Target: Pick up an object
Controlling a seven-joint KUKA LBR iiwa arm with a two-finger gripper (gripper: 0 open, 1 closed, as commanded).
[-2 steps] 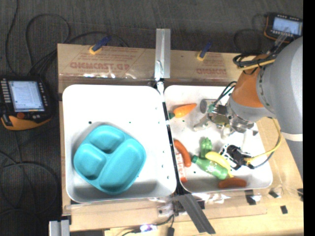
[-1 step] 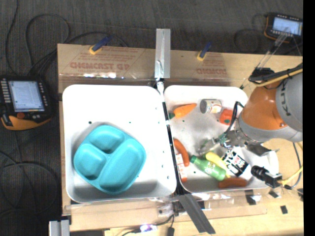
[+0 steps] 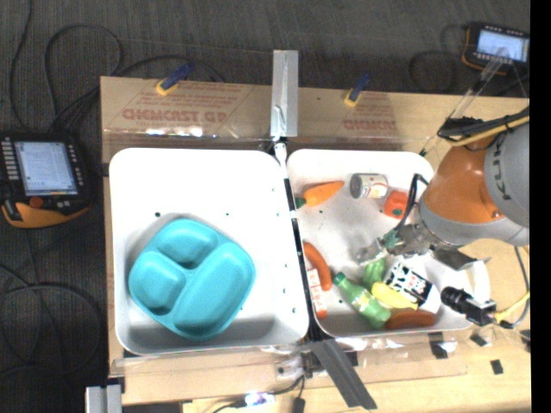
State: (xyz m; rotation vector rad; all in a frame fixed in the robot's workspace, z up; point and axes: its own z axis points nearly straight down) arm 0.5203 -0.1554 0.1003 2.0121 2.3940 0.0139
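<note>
1. Camera view: claw [image 3: 379, 249] down in the right bin [image 3: 362, 163], low among the clutter; open or closed, impossible to tell at this angle, and nothing plainly seen between its tips.
2. Nearest candidates for picking: a green bottle-shaped item [image 3: 360, 297] just below the claw, a yellow piece [image 3: 389, 296] touching it, and a black-and-white box [image 3: 408, 280] just to the claw's right, partly under the wrist.
3. Further out: an orange-red sausage shape [image 3: 318, 266] to the claw's left near the bin divider, an orange carrot-like piece [image 3: 322, 193] above and left, a small tin can [image 3: 368, 185] lying on its side above, and an orange lump [image 3: 396, 203] just above the claw beside the arm.
4. For a clean attempt, probably best to settle on one item with free space on both sides; the green bottle sits packed against its neighbours, so likely to slip or drag the yellow piece along. Better to close gently, lift straight up, and check for something actually caught before moving away.
5. Well to the claw's left, across the divider: the left bin [image 3: 172, 166], holding a teal divided plate [image 3: 191, 276] with three compartments, all bare, resting toward the near edge.
</note>
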